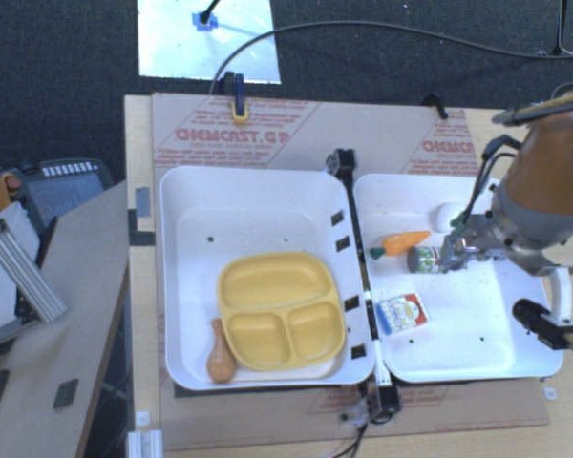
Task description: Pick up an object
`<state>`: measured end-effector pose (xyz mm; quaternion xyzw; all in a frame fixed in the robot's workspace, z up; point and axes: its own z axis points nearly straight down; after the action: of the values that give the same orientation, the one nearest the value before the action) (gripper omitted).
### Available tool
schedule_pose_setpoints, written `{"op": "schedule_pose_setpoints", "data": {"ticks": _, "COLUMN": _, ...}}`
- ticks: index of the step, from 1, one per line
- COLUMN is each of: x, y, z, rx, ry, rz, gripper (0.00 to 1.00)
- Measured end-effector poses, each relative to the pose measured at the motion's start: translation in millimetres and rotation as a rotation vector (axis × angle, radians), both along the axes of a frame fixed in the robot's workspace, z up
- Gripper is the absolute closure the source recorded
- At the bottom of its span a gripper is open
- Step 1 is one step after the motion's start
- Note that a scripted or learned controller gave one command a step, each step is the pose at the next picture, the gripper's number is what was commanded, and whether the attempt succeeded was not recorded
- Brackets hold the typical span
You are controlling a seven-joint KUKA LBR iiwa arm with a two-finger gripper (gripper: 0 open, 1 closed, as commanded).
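Close beside the small can (422, 259) lies a carrot (405, 243).

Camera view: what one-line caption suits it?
End effector beside a small can and toy carrot in the right bin.

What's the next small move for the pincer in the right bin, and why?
Probably a short lowering onto the small green-and-silver can. The pincer sits right beside it in the right white bin, and nothing shows between its tips. The orange plastic carrot lies very near, so it should go straight down to avoid nudging it.
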<state>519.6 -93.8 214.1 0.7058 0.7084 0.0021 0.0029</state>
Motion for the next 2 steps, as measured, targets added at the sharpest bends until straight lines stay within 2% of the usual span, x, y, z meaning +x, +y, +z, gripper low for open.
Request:
{"op": "schedule_pose_setpoints", "data": {"ticks": 1, "x": 15, "y": 56, "z": -7, "rx": 0.003, "ry": 0.005, "rz": 0.006, "gripper": 1.00}}
{"op": "schedule_pose_setpoints", "data": {"ticks": 2, "x": 33, "y": 109, "z": 8, "rx": 0.003, "ry": 0.004, "rz": 0.006, "gripper": 1.00}}
